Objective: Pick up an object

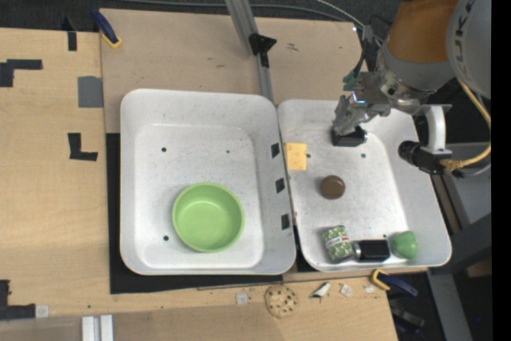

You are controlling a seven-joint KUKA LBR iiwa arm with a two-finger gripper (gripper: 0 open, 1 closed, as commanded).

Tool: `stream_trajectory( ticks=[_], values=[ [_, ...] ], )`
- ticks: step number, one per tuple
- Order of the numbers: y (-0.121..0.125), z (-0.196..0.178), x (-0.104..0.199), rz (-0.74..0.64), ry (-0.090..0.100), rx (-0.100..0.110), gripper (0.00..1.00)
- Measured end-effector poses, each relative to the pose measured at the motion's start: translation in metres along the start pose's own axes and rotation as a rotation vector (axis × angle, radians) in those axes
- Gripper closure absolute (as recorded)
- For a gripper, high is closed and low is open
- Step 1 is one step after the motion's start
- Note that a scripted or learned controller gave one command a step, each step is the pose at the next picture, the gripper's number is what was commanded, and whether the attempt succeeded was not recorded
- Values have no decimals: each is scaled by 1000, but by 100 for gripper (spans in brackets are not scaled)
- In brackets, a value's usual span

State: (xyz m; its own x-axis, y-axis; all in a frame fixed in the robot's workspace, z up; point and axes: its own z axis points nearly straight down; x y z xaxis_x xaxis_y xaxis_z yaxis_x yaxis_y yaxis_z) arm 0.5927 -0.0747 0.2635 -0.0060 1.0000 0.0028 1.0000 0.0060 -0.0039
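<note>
The right bin [415, 196] is taken as landmark. Over its far end the gripper [348, 133] is poised; its state cannot be told. A brown round object [332, 187] lies mid-bin, nearest. An approach is judged underway; descent onto a target is needed.

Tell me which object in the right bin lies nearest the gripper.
The yellow block, at the right bin's left wall, lies closest to the gripper. The brown ball sits slightly farther; the rest lie along the bin's near edge.

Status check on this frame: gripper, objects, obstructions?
Gripper low over right bin, far end. Brown ball, yellow block untouched nearby. Nothing between them.
</note>
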Motion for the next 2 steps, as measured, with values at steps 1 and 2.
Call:
stream_trajectory(
  ticks=[1, 2],
  values=[
    [-8, 1, 57, -1, 0, 3, 100],
    [-23, 4, 108, -1, -1, 4, 100]
  ],
)
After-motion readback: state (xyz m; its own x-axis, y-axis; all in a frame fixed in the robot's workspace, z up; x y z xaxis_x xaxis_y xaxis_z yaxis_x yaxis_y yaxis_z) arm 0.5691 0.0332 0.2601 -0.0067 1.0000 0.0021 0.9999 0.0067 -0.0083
